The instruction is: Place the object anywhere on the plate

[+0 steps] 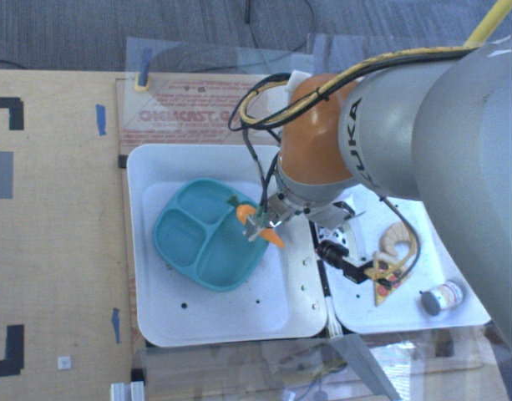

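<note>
Over the right edge of the teal plate (210, 235), the gripper (260, 222) is clenched on an orange carrot-like object (254, 221), which hangs partly past the plate's rim. The carry step looks nearly done; next, I judge, comes a small shift toward the plate's middle, then release.

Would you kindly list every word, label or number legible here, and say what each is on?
"KU": black vertical letters on the grey arm, the rest hidden.
Red print on the clear plastic sheet behind the white bins: too blurred to read.
</note>
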